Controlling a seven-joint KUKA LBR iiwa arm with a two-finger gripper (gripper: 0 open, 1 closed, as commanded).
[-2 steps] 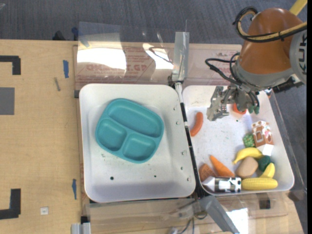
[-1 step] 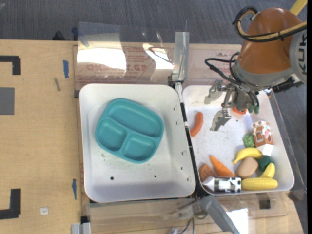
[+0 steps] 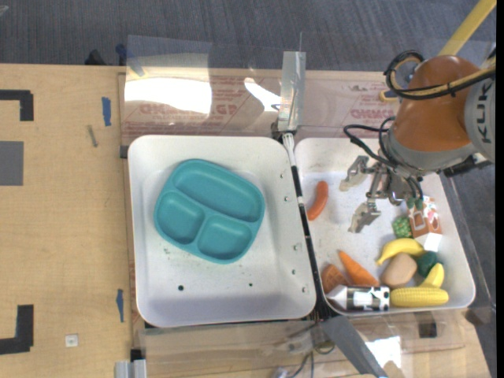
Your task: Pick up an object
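Note:
My gripper (image 3: 358, 196) hangs over the right bin (image 3: 331, 157), in its upper middle part. Its two fingers stand apart with bare bin floor between them, so it is open and holds nothing. A red sausage (image 3: 316, 199) lies just left of it. Below it lies an orange carrot (image 3: 358, 268). A yellow banana (image 3: 399, 249), a tan potato (image 3: 399, 270) and a corn cob (image 3: 419, 296) cluster at the bin's lower right. A black-and-white bottle (image 3: 362, 298) lies along the front wall.
A teal divided plate (image 3: 209, 209) sits in the left bin (image 3: 142, 290). A small carton (image 3: 426, 219) and a green item (image 3: 402, 227) lie to the right of the gripper, under the arm's orange band (image 3: 433, 105). A ridge (image 3: 298, 211) separates the bins.

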